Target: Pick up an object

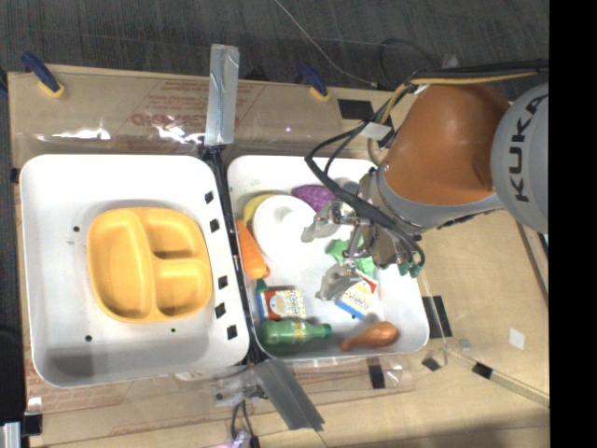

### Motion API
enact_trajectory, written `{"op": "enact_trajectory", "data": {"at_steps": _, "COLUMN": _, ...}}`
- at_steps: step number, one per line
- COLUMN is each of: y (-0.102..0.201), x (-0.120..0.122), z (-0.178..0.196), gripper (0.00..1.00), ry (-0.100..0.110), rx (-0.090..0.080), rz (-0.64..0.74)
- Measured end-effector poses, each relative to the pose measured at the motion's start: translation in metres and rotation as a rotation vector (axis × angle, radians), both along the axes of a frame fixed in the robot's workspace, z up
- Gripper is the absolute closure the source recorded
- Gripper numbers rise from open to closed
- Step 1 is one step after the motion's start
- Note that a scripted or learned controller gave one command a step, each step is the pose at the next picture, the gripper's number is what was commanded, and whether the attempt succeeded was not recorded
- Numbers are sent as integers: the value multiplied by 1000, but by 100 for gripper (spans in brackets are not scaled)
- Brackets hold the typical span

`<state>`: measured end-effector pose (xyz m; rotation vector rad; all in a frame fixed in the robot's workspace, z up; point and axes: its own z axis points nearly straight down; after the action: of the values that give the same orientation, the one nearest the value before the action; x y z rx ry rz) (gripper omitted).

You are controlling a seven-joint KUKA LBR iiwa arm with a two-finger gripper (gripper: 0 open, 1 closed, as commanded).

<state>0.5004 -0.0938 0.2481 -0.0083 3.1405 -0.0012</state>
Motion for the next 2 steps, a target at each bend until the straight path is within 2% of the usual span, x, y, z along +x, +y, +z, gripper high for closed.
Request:
{"op": "enact_trajectory", "data": {"at_steps": 1, "y": -119, "x": -21, "z": -101, "gripper": 0, "ry": 6, "rx": 3, "rz": 464}}
{"op": "enact_trajectory", "data": {"at_steps": 2, "y": -115, "x": -10, "z": -151, "gripper": 0, "ry": -13, "rx": -4, "rz": 528}}
